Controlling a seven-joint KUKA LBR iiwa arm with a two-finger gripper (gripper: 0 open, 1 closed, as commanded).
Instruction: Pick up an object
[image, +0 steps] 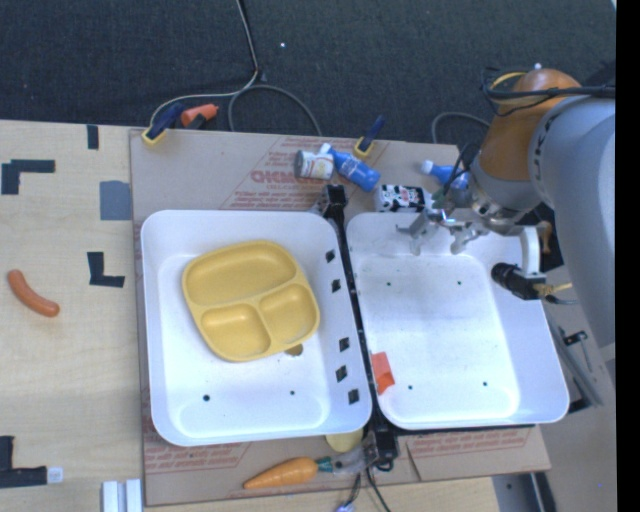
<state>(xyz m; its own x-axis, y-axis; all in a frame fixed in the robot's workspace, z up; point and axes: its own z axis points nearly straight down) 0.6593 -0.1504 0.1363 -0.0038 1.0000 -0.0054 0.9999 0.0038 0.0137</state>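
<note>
The gripper (445, 228) is open over the right bin (450, 400), so it may grab nothing there.

Red printing ran across the brown cardboard sheet (262, 178) under the bins, near the upper middle of the frame, but its letters were too slanted and small to read. The small bottle (316, 162) lying there bore a label that was likewise illegible.
</note>
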